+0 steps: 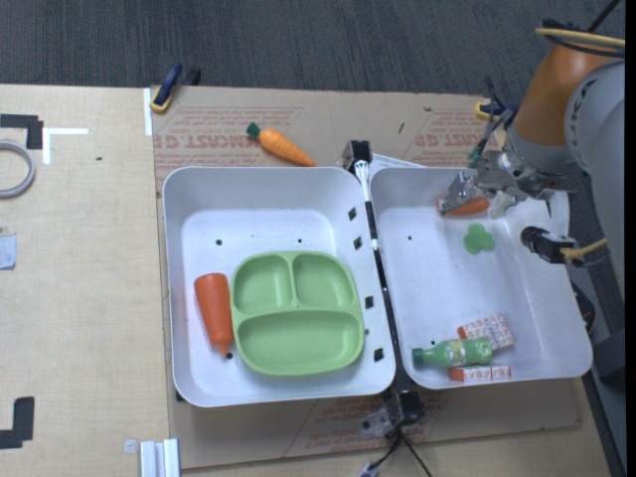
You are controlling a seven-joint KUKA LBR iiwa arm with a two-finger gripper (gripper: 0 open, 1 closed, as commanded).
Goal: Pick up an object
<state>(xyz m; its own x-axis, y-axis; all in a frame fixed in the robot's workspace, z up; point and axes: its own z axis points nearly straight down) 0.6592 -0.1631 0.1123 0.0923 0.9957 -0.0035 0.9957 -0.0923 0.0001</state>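
My gripper point(465, 195) hangs over the far part of the right bin point(537, 306), near its back wall. A small orange-red object point(471, 207) sits right at the gripper's tip, touching or just under it; I cannot tell whether it is held. A small green lump point(479, 238) lies just in front of it on the bin floor. At the bin's near edge lie a green bottle point(452, 353) on its side and two snack packets point(488, 330).
The left bin point(189, 217) holds a green divided plate point(296, 312) and an orange cylinder point(212, 309) on its left. A toy carrot point(281, 145) lies on the cardboard behind the bins. A black clip point(357, 153) sits at the bins' joint.
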